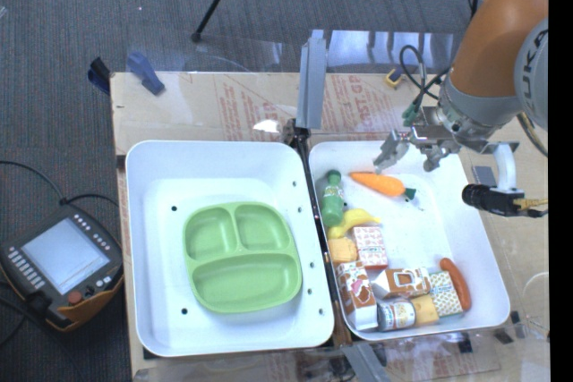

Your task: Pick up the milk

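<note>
Grey two-finger gripper (412, 154) above right white bin's (488, 255) far edge; jaws spread apart, nothing between them. Small white-and-brown milk carton (405, 281) lies near bin's front among packets, well apart from gripper. Orange carrot (377, 183) just below gripper.

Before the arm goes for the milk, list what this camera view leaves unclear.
- Which carton is the milk: the cartons in the right bin are too small to read.
- Packed items at the bin's near end overlap, hiding their sides.
- The gripper is open above the carrot; its height cannot be judged.
</note>
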